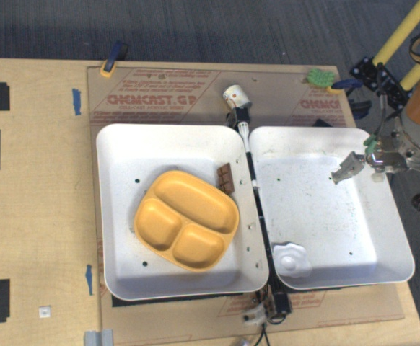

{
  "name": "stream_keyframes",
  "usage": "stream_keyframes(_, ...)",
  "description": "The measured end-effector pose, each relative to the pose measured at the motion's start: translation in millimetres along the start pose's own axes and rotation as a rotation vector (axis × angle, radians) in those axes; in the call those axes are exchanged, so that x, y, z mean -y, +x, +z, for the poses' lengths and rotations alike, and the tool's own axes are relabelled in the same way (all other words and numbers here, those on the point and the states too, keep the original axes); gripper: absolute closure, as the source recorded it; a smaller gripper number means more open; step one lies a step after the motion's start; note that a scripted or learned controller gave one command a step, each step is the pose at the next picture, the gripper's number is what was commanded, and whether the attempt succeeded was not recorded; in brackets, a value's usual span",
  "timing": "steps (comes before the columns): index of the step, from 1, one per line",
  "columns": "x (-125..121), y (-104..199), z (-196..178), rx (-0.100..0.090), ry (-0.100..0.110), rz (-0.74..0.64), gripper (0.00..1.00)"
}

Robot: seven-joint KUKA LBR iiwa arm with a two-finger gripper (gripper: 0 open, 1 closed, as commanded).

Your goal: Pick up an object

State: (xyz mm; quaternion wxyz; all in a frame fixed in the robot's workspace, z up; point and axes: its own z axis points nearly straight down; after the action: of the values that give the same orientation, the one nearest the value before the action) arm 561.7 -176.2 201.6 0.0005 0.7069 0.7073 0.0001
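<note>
Brown board (37, 193) bears two white bins (116, 193) over grey carpet (195, 13); hand's (351, 166) grip cannot be told.

Two bins sit side by side on a bench, touching along their inner walls. In the left bin (112, 193) a divided tray (187, 218) lies near the middle, with a small bar (225, 179) just beside its upper right edge. In the right bin (383, 222) a small lump (291, 258) rests at the near left corner — the gripper (351, 166) hangs over the bin's far right part.
</note>
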Motion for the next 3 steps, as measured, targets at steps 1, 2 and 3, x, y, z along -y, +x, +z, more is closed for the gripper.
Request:
stream_keyframes(1, 63.6, 58.3, 116.5, -0.001, 0.002, -0.068, 0.0)
stream_keyframes(2, 62.2, 59.4, 106.2, -0.003, -0.002, -0.067, 1.0)
stream_keyframes(3, 82.2, 12.1, 20.5, 0.0, 0.0, 0.202, 1.0)
